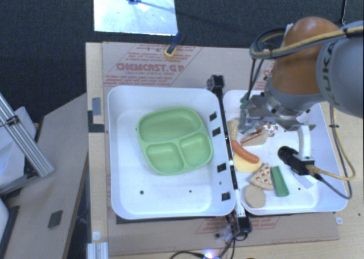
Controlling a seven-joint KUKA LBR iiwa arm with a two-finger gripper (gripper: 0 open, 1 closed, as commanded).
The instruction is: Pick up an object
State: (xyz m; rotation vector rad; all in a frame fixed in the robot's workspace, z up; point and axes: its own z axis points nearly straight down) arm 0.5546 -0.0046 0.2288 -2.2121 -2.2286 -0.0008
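My pincer (250,124) hangs low over the upper left part of the right bin (325,195), just above a sandwich slice (256,136). A hot dog (245,152) lies just below that, toward the bin's near side, its long axis running slantwise from upper left to lower right. Whether my pincer is apart or together, I cannot tell; I judge nothing held.

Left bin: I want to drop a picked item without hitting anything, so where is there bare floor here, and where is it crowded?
The left bin has bare floor below the green tray, toward the near wall, and a strip along its left wall. The right bin is crowded: hot dog, pizza slice, cookie and green block cluster under the gripper.
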